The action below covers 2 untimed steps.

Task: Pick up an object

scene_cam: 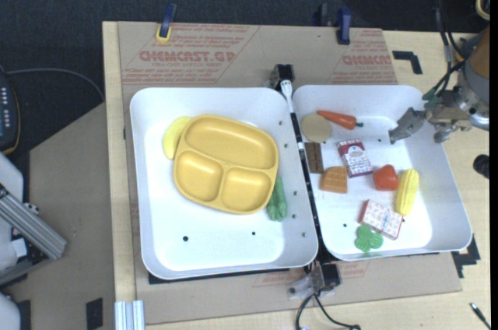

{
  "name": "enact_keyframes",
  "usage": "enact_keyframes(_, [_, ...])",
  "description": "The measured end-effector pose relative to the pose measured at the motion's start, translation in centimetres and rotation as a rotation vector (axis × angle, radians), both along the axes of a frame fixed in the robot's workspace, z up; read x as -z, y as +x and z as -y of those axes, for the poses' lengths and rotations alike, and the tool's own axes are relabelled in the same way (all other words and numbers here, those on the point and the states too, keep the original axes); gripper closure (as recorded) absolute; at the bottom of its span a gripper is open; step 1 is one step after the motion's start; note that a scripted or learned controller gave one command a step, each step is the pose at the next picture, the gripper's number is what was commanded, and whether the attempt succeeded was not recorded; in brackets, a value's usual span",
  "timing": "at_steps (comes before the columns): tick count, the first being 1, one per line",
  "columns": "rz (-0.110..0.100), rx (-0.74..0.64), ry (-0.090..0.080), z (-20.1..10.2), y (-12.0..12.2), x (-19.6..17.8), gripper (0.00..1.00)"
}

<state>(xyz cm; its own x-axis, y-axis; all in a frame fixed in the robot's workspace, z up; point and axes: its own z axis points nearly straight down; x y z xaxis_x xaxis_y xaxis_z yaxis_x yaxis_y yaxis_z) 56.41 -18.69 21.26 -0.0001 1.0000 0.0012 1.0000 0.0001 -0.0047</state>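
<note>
A: Camera view puts the gripper (406, 125) over the upper right corner of the right bin (455, 200), with the arm (471, 99) reaching in from the right. How do the fingers stand?

B: I cannot tell. One grey finger juts left toward the bin's middle and the rest is a blur against the white wall. Nothing shows between them, so I judge it carries nothing.

A: Then what is there to pick?

B: All the small items lie in the right bin. A carrot (338, 118) sits up top beside a tan disc (316, 128). Below those are a red carton (355, 159), a brown bar (314, 157) and an orange wedge (334, 180). A tomato (385, 177) touches a corn cob (406, 191), and lower down a patterned box (381, 218) lies beside a green leaf (369, 240).

A: And the left bin (148, 188)?

B: A yellow tray (226, 163), with a green piece (276, 201) at its right edge.

A: So which step is this?

B: The approach, I think: no target committed, no grasp made. Next it needs to move left and down over one item. The carrot and the carton are nearest. The tomato and corn touch, so a grasp there could nudge both.
</note>
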Motion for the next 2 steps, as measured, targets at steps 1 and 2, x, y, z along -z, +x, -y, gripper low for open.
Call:
enact_keyframes(1, [-0.003, 0.001, 0.001, 0.3, -0.4, 6.3, 0.0])
enact_keyframes(2, [0.003, 0.001, 0.0, -0.7, -0.3, 11.8, 0.0])
